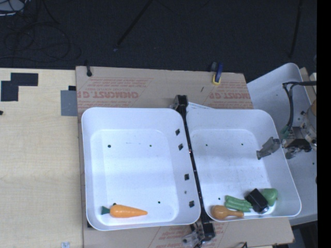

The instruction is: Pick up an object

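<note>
Grey and dark metal of the gripper (279,145) at the right side of the right bin (207,119), poised over the bin's right wall, about halfway along its length. Open or shut: impossible to tell from this slant. Well apart from every object. Nearest to it, down in the right bin's near corner, a small huddle: a black block (257,200) tilted across the middle, touching a green rounded piece (271,194) on its right and green pods (237,203) on its left; just in front of the pods, against the near wall, a tan pear-shaped toy (226,213) with its narrow end pointing right. Farther out, across the black divider (189,159) between the two bins, the left bin (98,119), white and shallow like its neighbour. Lying on its side there, near the front left corner, an orange carrot (128,211), green stub to the left, tip to the right, well apart from the gripper. Under both bins, a brown cardboard sheet (134,87) with red lettering, seen upside down. At its far edge, a blue and yellow clamp (217,73). To the left, pale wooden bench top (36,164) with dark patches. Beyond, dark floor (170,25) with loose cables.
</note>
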`<state>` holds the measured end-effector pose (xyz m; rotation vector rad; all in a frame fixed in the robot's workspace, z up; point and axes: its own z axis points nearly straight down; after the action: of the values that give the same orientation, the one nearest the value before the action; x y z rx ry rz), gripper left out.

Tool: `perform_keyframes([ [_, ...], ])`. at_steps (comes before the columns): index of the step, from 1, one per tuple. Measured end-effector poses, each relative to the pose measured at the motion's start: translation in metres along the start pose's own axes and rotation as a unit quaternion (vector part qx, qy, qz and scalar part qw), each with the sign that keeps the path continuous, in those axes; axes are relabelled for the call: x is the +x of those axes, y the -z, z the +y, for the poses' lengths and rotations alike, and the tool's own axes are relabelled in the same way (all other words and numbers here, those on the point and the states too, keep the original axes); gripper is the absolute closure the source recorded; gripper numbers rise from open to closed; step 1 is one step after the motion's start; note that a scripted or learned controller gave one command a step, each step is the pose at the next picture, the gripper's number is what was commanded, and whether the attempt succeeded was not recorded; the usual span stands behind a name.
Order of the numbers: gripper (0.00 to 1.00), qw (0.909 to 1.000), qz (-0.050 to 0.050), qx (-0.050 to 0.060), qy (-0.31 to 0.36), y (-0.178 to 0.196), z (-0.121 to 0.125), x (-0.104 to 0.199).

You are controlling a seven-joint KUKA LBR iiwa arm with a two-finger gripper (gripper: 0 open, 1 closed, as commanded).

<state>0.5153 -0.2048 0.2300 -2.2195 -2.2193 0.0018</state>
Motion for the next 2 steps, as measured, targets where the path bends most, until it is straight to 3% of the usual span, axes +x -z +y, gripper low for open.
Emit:
perform_keyframes([
  [1,0.0,1.0,0.002,0.002,0.004,-0.071,0.058,0.073],
  [2,0.0,1.0,0.0,-0.002,0.004,-0.099,0.127,0.123],
])
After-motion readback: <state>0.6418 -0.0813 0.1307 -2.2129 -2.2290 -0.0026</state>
